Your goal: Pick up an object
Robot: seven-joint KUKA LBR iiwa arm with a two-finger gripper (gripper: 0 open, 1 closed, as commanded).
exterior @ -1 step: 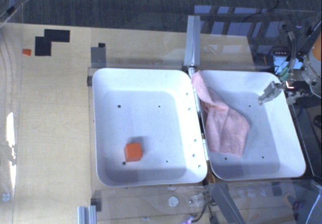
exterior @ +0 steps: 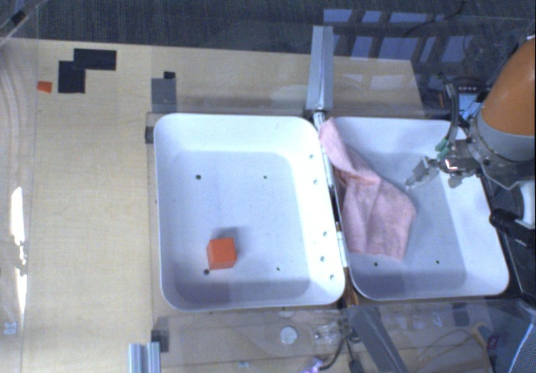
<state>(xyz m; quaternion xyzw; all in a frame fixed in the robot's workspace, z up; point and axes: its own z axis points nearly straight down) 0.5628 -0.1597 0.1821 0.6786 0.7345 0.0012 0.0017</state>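
One camera is looking down at a slant on both bins; the arm is entering at three o'clock.

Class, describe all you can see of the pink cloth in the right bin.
The pink cloth looks like soft terry fabric, crumpled with folds. It lies in the left part of the right bin, running from the bin's upper left corner, where it drapes against the wall by the divide between the bins, down toward the middle of the floor. Its lower end spreads wider and flatter. It touches the bin's floor and left wall. The gripper hangs near its right edge; contact cannot be judged.
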